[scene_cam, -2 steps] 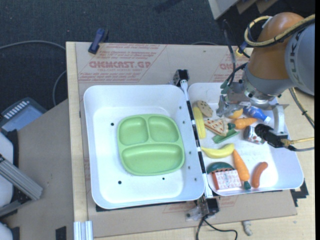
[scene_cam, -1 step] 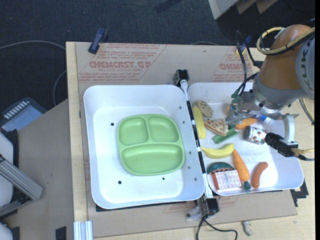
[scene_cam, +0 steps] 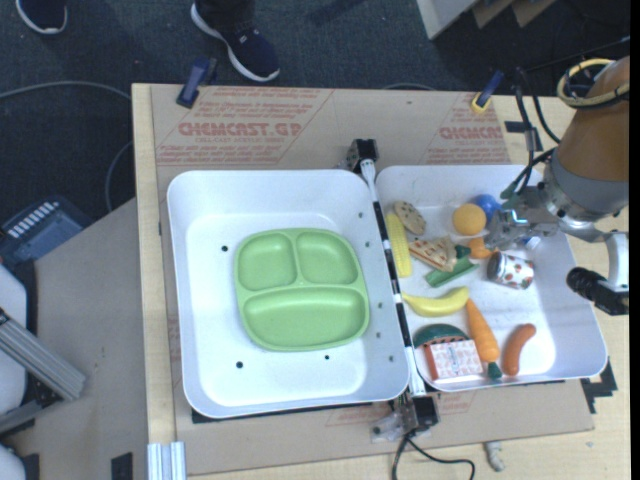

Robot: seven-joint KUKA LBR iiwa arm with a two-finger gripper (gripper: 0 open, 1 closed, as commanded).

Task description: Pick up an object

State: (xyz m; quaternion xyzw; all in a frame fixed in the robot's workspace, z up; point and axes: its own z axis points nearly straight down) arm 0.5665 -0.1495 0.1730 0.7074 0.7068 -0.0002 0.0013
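From my remote seat, the end effector (scene_cam: 512,226) hangs low in the right bin (scene_cam: 585,353), beside an orange ball (scene_cam: 466,218) and a small cup (scene_cam: 511,269). Its grip I cannot tell. The crowded toys could deflect it or slip free.

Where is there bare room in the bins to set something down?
The left bin has a bare white floor all around the green divided plate, widest along its left wall. The right bin is crowded in the middle; its bare patch lies between the sausage and the right wall.
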